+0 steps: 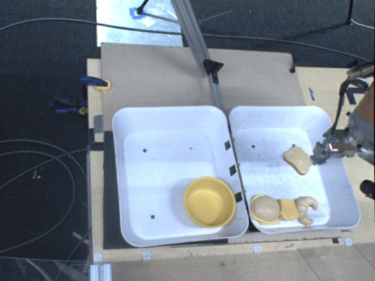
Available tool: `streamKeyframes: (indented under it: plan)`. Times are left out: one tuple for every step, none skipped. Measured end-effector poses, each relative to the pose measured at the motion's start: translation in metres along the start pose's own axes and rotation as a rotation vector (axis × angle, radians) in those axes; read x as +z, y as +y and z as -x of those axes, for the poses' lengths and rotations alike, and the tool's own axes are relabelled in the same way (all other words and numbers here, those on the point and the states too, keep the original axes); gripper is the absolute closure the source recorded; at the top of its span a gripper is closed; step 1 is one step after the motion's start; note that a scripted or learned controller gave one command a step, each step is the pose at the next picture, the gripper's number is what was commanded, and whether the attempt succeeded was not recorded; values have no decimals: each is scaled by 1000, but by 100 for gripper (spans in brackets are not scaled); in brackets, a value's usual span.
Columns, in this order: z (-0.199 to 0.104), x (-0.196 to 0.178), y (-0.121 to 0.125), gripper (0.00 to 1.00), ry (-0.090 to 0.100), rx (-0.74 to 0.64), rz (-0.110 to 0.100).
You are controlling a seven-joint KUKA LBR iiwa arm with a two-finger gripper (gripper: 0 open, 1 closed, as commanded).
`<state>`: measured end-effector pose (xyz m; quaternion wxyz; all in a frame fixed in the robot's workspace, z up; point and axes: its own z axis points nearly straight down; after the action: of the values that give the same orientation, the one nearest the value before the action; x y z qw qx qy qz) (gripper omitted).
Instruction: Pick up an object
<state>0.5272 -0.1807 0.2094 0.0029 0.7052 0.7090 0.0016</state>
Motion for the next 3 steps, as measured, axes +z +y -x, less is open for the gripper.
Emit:
streamKeyframes:
  plan:
    - [0, -49, 2, 100, 0, 0, 0]
    - [-52, -55, 14, 100, 3, -6, -2]
    - [-107, -51, 14, 100, 4, -6, -4]
